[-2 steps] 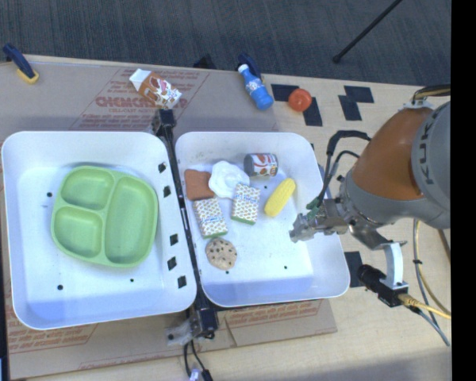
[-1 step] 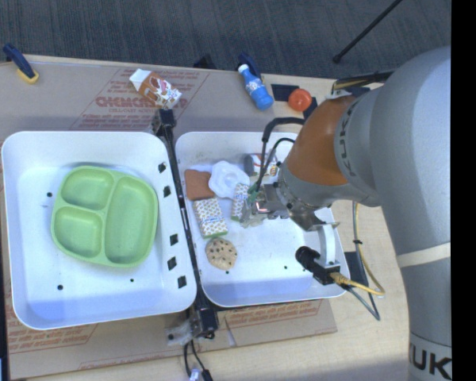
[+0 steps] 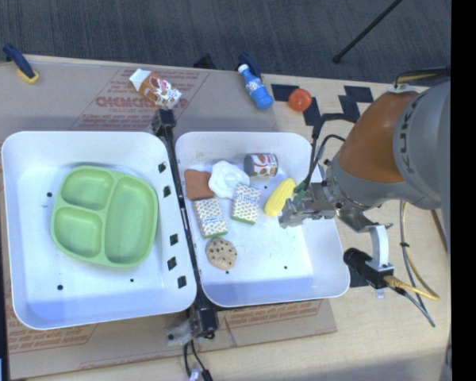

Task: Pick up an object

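Observation:
My gripper (image 3: 290,214) hangs low over the right bin (image 3: 301,280), near its right wall. It sits just below and to the right of a yellow corn cob (image 3: 279,196), close to touching it. West of the corn lie two patterned packets (image 3: 245,203) (image 3: 210,217), a white crumpled piece (image 3: 227,178), a brown flat block (image 3: 197,184) and a small can (image 3: 261,164). A round cookie (image 3: 220,253) rests nearer the front. From this angle nothing can be made out in the gripper.
The left bin (image 3: 20,213) holds a green divided plate (image 3: 105,215). Behind the bins on the cardboard lie a snack packet (image 3: 155,89), a blue bottle (image 3: 255,88), an orange ball (image 3: 300,99) and a blue clamp (image 3: 21,62). Cables trail at the right.

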Tool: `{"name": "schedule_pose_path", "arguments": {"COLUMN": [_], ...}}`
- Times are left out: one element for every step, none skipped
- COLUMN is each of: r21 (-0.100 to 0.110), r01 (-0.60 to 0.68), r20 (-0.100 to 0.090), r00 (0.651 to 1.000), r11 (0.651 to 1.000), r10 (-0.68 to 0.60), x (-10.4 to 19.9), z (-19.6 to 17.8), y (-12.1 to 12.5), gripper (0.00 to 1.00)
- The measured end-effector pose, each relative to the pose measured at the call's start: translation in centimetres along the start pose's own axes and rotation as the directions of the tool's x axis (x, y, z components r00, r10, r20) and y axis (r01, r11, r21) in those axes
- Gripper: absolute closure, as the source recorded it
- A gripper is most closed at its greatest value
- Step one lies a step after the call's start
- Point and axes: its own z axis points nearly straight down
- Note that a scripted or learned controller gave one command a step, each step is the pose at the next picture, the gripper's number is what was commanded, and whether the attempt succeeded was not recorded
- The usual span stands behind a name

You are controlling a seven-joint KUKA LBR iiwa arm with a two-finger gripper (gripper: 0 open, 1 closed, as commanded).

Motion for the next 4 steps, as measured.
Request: {"name": "schedule_pose_path", "arguments": {"r21": [0.001,0.003,0.002,0.004], "r01": [0.000,0.002,0.005,0.007], "r20": [-0.001,-0.001,-0.001,-0.001], "r00": [1.000,1.000,1.000,1.000], "r11": [1.000,1.000,1.000,1.000], "r10": [0.000,-0.002,-0.005,-0.007], "x": [0.0,-1.2,2.9,2.9], "z": [0.0,9.3,9.2,8.2], "y": [0.0,-3.3,0.9,0.9], "gripper": [0.00,0.00,0.00,1.00]}}
